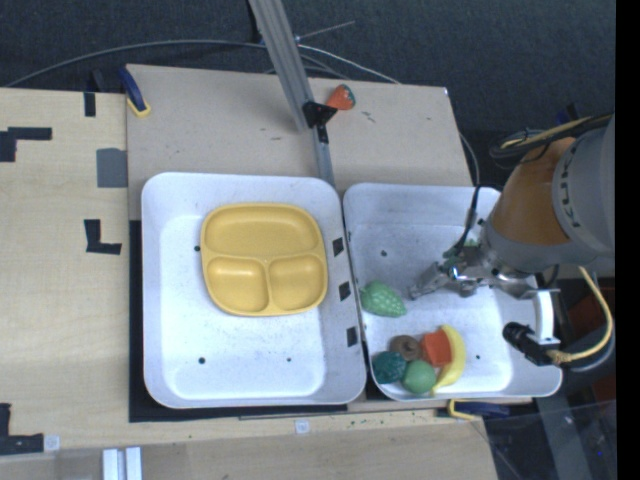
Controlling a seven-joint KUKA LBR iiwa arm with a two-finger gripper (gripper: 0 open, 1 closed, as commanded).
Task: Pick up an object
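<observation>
Two shallow white bins sit side by side on a pale wooden bench over dark carpet; the left bin (pixel 165 268) holds a yellow divided plate (pixel 265 258). My gripper (pixel 420 286) reaches into the right bin (pixel 400 218), fingers slightly spread and pinching nothing. Just beside their tips lies a pale green, bumpy object (pixel 383 300), its long axis running left to right, well apart from the toy food (pixel 425 358) heaped in the near corner.

The arm (pixel 585 193) is grey with a broad orange band (pixel 530 208) above the wrist. Yellow and black cables (pixel 590 343) loop beside it. The gripper (pixel 425 283) is bare metal.
</observation>
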